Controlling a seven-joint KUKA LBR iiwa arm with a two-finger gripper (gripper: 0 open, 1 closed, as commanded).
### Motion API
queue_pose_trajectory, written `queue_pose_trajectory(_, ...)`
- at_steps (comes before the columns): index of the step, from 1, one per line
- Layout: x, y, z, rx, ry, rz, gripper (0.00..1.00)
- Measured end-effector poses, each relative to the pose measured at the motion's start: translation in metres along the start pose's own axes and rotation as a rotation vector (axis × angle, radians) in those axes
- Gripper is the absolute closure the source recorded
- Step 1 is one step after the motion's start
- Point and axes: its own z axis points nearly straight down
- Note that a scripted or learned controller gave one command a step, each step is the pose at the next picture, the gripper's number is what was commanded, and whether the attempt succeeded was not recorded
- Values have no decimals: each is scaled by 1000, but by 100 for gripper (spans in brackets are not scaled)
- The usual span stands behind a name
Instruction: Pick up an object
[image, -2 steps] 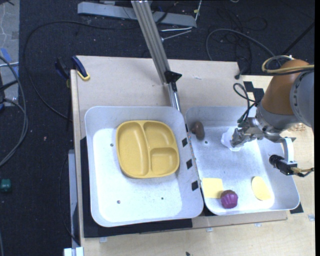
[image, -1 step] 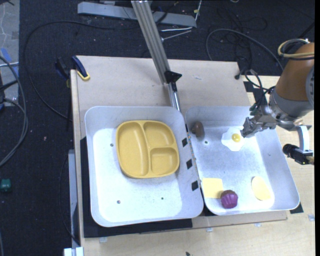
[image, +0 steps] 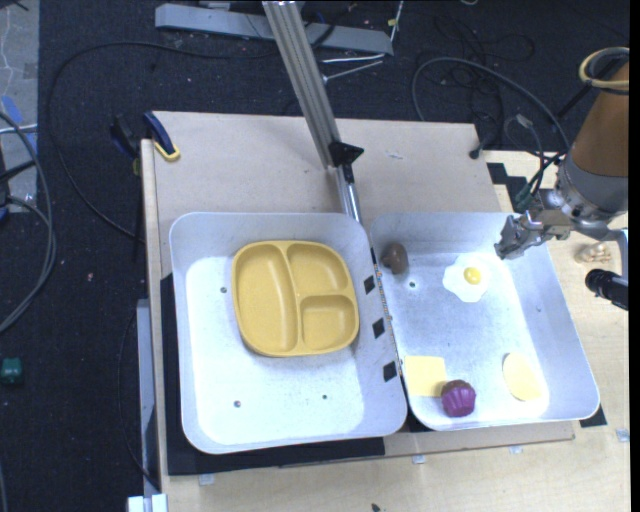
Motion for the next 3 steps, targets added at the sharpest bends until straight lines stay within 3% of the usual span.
queue_pose_trajectory(1, 57, -6, 7, 7, 4, -5, 100)
queue_pose_trajectory(3, 163, -9, -17, 4, 4, -7, 100)
